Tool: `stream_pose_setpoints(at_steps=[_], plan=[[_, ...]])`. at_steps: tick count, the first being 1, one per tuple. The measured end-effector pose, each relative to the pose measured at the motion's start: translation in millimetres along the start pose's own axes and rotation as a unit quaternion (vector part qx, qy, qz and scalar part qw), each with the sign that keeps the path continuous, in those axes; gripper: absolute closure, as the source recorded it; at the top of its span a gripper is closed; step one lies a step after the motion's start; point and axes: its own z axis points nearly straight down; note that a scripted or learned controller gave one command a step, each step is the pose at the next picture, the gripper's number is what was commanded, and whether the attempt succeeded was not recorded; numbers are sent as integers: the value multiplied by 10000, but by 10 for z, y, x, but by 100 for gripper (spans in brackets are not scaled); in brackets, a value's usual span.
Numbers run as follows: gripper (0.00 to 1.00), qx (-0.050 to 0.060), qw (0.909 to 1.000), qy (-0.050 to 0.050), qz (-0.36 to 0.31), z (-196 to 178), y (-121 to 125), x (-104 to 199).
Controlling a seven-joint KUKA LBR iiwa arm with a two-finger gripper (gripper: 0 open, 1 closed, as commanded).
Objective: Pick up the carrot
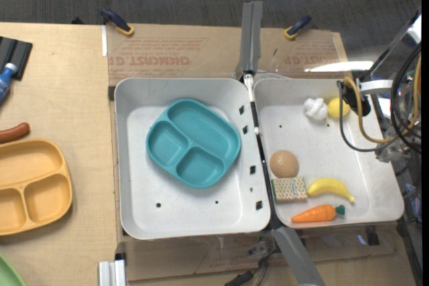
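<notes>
You can make out red printed lettering on the cardboard sheet [161, 50] lying under the far edge of the two bins. It sits upside down from this camera, and the larger line looks like "CHEMCAST GP", though you can't be sure of every letter. A smaller line beside it is too fine to read. Faint red print on the right part of the cardboard is also illegible.

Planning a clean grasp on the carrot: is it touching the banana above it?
Apart. The camera view shows a strip of white bin floor between the carrot and the banana, both in the right bin.
</notes>
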Motion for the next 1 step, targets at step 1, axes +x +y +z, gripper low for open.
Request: stream_pose_setpoints(at_steps=[1], plan=[[100, -2, 10000, -7, -95, 41, -586, -191]])
